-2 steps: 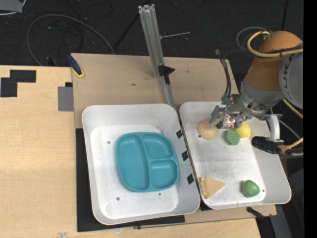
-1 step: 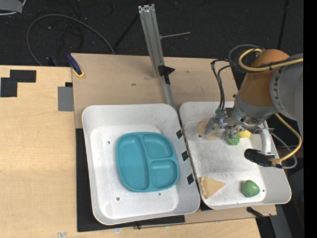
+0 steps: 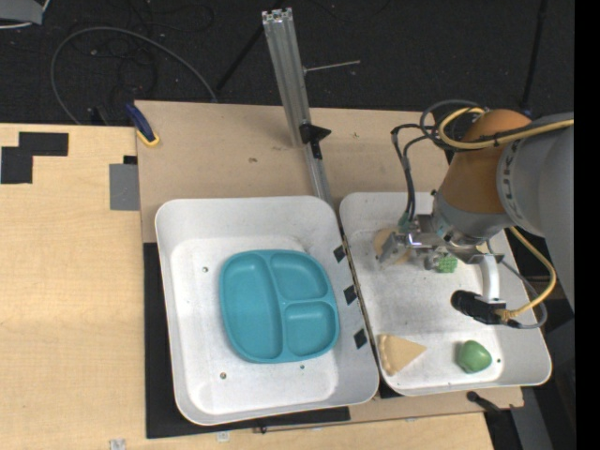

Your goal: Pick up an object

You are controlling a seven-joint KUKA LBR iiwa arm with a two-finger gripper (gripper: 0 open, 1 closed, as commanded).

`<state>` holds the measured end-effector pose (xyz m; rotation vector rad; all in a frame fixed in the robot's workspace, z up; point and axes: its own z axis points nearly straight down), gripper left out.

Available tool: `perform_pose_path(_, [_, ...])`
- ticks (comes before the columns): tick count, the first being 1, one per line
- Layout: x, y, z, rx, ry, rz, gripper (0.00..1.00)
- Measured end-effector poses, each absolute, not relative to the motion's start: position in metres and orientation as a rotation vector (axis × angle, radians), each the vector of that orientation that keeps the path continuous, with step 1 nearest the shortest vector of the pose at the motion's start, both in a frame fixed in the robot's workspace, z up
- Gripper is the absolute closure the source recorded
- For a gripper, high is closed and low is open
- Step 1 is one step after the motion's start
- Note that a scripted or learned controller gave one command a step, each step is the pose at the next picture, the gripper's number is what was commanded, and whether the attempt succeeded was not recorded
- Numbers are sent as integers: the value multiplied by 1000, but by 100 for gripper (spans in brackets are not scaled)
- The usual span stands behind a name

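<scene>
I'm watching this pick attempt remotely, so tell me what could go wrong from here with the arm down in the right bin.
1. The gripper is low near the right bin's far left corner, over a tan piece; it might jam against the wall.
2. The small green object sits right beside the wrist and may get knocked aside.
3. Loose cables could snag.

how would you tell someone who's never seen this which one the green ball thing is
Look at the right bin, the one the arm reaches into. Go to its near right corner: the green ball lies there, just right of a tan wedge. It is round and bright green, while the wedge is flat and tan, and the smaller green piece sits farther back by the gripper.
</scene>
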<state>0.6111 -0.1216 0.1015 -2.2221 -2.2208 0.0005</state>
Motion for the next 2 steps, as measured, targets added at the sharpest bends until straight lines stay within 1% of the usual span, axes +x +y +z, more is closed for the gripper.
perform_pose_path(1, [610, -122, 109, -2224, -2214, 4, 100])
perform_pose_path(2, [612, -113, 160, -2221, -2224, -2, 100])
